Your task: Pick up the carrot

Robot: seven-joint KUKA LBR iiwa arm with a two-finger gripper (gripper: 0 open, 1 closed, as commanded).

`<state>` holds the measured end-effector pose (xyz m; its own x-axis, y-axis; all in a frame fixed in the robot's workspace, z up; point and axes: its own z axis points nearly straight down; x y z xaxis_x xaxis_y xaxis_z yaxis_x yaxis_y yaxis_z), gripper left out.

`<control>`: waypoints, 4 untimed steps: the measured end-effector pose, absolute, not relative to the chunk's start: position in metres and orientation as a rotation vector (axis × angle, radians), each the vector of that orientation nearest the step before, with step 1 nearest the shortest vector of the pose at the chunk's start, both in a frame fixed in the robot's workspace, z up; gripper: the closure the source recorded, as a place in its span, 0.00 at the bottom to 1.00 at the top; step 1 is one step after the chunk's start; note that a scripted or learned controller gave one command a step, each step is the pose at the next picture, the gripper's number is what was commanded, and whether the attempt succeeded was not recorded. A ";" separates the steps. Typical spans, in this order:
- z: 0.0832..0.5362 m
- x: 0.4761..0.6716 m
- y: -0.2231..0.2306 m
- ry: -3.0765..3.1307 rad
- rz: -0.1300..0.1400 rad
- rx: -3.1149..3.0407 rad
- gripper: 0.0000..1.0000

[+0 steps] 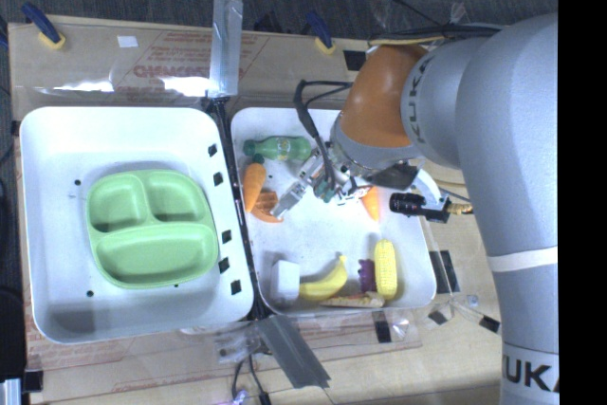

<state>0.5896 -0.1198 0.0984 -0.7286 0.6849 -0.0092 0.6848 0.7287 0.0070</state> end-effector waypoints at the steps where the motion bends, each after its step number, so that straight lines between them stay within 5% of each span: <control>1: 0.099 0.588 -0.177 2.974 0.003 0.968 0.00; 2: 0.100 0.563 -0.200 3.040 0.013 0.741 0.00; 3: 0.099 0.511 -0.167 3.003 0.001 0.863 0.00; 4: 0.098 0.635 -0.170 2.963 0.002 1.005 0.00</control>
<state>0.6346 -0.1695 0.0985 -0.7935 0.6085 -0.0117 0.6085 0.7935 0.0051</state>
